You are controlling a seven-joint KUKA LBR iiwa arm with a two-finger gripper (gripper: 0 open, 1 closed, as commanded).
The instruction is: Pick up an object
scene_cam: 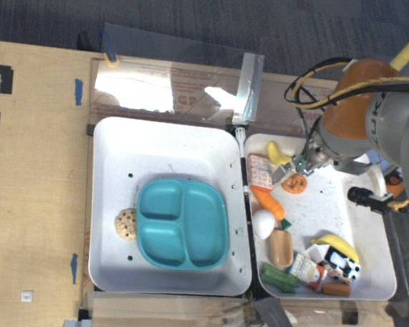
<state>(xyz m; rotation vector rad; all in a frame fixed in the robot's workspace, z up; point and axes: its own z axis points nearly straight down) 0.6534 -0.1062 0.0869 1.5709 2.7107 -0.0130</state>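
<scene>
No readable writing anywhere; the small carton [259, 173] in the right bin [370, 240] carries red print, too blurred to read.

Claw [295, 168] sits low over the upper left part of the right bin, arm [381, 119] reaching in from 3 o'clock. Whether it is open or closed, or has hold of anything, cannot be told; the tips are lost among the toys.

Nearest things to the claw:
- orange slice [295, 184], round and flat, just beside it at 6 o'clock.
- small yellow piece [277, 153], just beside it at 10 o'clock.
- the carton, just beside it at 9 o'clock, against the bin's left wall.
- carrot [268, 201], orange, lying at a slant, near at 7 o'clock.

Farther off toward 6 o'clock: white egg [264, 224], tan bread roll [280, 247], green pepper [280, 278]. At 5 o'clock, well apart: banana [335, 244] over a black-and-white toy [340, 264].

Left bin [120, 144] holds a teal divided plate [182, 223], with a cookie [126, 223] touching the plate's 9 o'clock edge.

Both bins rest side by side on the wooden tabletop [23, 178].
</scene>
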